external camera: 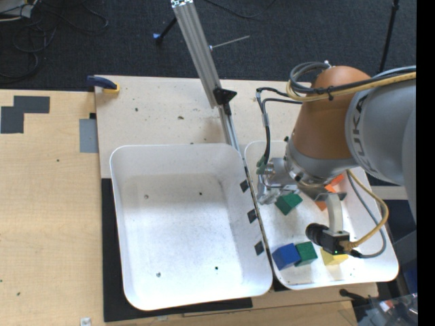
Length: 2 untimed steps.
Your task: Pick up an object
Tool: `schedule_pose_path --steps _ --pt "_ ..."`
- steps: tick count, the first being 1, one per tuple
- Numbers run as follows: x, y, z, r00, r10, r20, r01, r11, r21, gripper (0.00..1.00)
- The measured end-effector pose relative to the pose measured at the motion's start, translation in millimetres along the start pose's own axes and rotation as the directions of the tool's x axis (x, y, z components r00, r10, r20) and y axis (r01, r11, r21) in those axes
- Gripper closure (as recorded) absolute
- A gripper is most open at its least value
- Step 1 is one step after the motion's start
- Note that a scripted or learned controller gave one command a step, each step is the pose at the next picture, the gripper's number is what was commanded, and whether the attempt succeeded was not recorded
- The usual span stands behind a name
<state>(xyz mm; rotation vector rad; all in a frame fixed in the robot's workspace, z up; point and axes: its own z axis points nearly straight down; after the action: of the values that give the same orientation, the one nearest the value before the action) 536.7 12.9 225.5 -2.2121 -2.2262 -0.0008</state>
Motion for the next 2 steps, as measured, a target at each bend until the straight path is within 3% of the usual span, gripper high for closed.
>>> schedule_pose_path --steps 1,2 --pt "44.4 0.7 4.7 1.000 0.003 0.001 -0.003 1.000 0.002 1.00" --pt "84.4 4.2 -14.9 1.000 0.003 0.002 -0.003 1.000 0.000 1.00"
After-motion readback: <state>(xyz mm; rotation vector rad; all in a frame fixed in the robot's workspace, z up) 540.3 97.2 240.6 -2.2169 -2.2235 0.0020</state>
